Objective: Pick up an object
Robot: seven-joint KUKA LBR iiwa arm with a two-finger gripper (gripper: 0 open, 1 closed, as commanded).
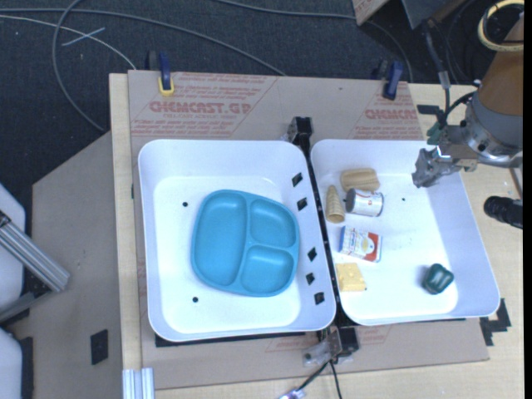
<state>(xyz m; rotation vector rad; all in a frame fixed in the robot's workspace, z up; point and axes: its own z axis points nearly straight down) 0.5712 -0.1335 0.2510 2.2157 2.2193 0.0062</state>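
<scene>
A blue divided plate [246, 243] lies in the left white bin [158, 248]. Both bins rest on a cardboard sheet [224, 102] (red lettering printed across it), held at its far edge by two blue clamps [165, 72]. Loose cables [75, 32] trail over the dark floor.

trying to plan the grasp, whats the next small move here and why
Probably shift the gripper left and down toward the small can. The gripper hangs above the right bin's upper right part with nothing between its fingers, and the can is the closest object.
</scene>
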